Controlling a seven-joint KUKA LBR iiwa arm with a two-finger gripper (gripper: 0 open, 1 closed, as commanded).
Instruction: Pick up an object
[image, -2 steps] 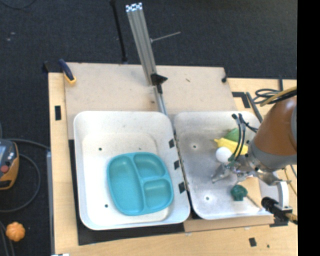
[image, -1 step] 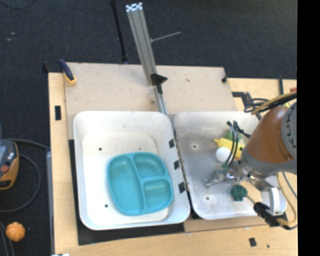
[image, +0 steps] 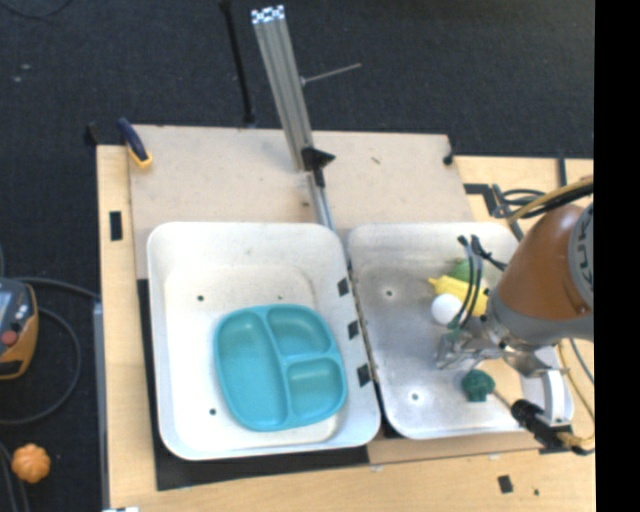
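Observation:
In the right bin (image: 400, 300) lie a yellow object (image: 457, 288) with a white ball (image: 444, 309) against it and a bit of green behind. A small dark green object (image: 477, 384) sits near the bin's front right. My gripper (image: 462, 350) hangs low over the bin floor between the white ball and the green object, its metal fingers pointing left. The orange-banded wrist (image: 545, 270) hides part of the bin's right side. Nothing shows between the fingers.
The left bin (image: 180, 260) holds a turquoise divided plate (image: 280, 365). A metal post (image: 290, 100) rises from behind the bins. An orange ball (image: 30, 461) lies off the bench at lower left. Cables run along the right edge.

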